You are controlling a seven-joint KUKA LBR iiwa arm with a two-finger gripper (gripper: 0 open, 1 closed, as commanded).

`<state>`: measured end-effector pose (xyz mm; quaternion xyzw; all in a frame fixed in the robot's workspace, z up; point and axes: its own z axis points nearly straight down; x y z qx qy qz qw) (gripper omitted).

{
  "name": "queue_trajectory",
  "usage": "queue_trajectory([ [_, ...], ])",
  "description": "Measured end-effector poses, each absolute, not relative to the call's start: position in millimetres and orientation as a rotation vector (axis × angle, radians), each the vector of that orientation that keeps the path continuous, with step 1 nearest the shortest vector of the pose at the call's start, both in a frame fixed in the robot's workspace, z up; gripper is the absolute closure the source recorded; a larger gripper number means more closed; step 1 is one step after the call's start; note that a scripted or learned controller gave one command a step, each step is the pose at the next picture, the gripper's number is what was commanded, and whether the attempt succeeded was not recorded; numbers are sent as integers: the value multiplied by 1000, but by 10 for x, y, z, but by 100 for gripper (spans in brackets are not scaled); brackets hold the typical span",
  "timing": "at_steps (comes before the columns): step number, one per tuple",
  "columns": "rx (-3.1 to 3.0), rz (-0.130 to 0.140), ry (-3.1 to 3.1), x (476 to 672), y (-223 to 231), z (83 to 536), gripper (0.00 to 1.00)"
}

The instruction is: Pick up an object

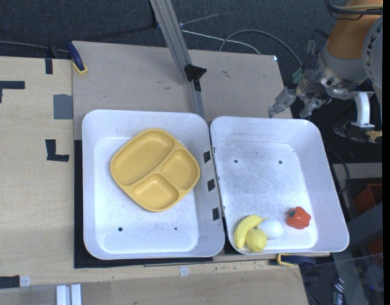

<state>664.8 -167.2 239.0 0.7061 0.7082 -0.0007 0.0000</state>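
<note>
Camera view: wooden bench (29,170) on dark floor, metal post crossing top.

L bin (93,170) — yellow divided plate (155,169), centre-left.

R bin (309,145) — near front edge: yellow banana (245,229), white egg-like item (271,228), yellow lemon-like item (257,240) touching; red pepper-like item (298,218) just beside, front-right corner.

Gripper (295,104) — beyond R bin's back-right corner, fingers apart, holding nothing.

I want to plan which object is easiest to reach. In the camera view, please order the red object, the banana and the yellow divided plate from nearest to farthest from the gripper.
Measured from the gripper at the upper right:
1. Red object, right bin, near its lower right corner.
2. Banana, right bin, lower edge, left of the red object.
3. Yellow divided plate, left bin.
</note>
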Motion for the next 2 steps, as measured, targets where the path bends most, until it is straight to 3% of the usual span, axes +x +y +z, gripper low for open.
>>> queue_trajectory([
  [1, 2219, -3, 2224, 6647, -1674, 2390, 0],
  [2, 2221, -7, 2226, 6567, -1665, 1925, 0],
])
